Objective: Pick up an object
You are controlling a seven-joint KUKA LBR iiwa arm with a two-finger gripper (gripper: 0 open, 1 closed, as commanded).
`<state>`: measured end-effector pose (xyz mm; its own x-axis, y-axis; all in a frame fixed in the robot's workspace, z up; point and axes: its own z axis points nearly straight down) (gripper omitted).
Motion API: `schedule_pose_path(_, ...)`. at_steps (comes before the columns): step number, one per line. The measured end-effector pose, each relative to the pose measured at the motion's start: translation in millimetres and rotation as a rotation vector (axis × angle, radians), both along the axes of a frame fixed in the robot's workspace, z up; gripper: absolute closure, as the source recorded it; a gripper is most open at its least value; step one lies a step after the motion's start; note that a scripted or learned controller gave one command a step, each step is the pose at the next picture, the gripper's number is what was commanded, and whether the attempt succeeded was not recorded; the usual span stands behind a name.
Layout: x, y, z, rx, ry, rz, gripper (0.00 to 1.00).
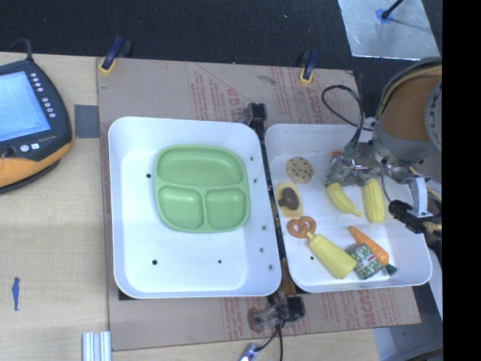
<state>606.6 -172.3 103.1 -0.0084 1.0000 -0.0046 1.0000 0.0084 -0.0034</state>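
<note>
Banana [342,198]: I am seeing it lying in the right bin [316,277], tilted, just left of the corn cob.
Corn cob [373,200]: the landmark here; it is lying lengthwise in the right bin, near that bin's right side.
Tool [347,168]: it is hanging just above and left of the corn cob, over the banana's upper end; I cannot tell how its tips are standing, and I am seeing nothing between them.
Arm [409,115]: it is reaching in above and right of the corn cob, its orange band showing.
Carrot [368,244]: lying below the corn cob, beside a small green packet [365,262].
Yellow bottle [331,253]: lying tilted below and left of the corn cob.
Pretzel [301,226]: sitting left of the corn cob, touching the bottle's tip.
Cookie [299,170]: sitting well left of the corn cob, with a brown piece [288,198] just below it.
Green plate [202,188]: resting in the left bin [131,262], far left of the corn cob.
Desk [52,262]: carrying both bins, plus a control pendant [30,122] far left.
</note>
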Motion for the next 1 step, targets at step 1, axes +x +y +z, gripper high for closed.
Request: schedule_pose_path(1,-33.2,67.1,71.0,0.004,0.002,-0.001,1.0)
